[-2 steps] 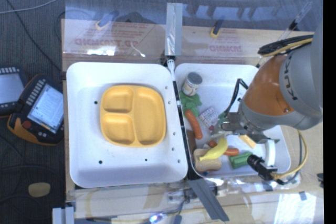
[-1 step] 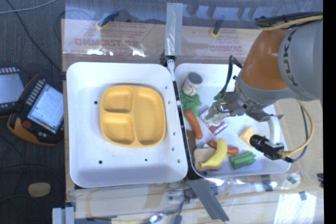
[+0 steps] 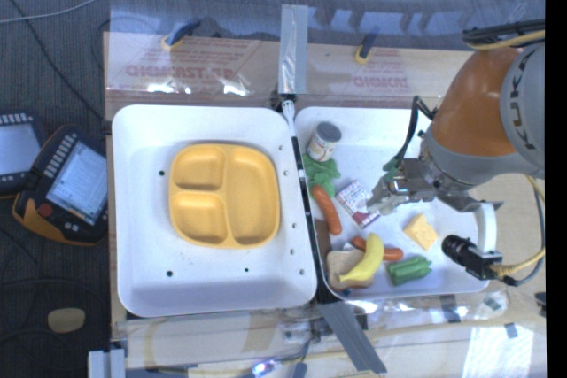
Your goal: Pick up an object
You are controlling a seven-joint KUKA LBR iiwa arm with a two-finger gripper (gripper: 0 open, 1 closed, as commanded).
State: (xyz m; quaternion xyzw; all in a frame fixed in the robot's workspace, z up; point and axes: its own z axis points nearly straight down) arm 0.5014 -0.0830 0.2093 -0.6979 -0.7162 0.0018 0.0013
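Observation:
The right bin [image 3: 372, 124] holds several toy foods. A small grey-lidded jar [image 3: 324, 140] lies at its back left, above a green leafy piece [image 3: 321, 174]. An orange sausage [image 3: 326, 210] lies along the left wall. A red and white packet [image 3: 352, 196] sits mid-bin. A yellow banana [image 3: 366, 261], a small orange-red piece [image 3: 388, 251] and a green pepper [image 3: 409, 270] lie at the front, with a yellow cheese wedge [image 3: 422, 232] to their right. My gripper [image 3: 383, 197] hovers low just right of the packet, with the cheese wedge below it.
The left bin [image 3: 133, 190] bears a yellow divided plate [image 3: 224, 194]. A ridge [image 3: 301, 190] separates the two bins. The grey and orange arm [image 3: 483, 119] covers the right bin's back right. A teach pendant [image 3: 62, 186] lies off the bench at the left.

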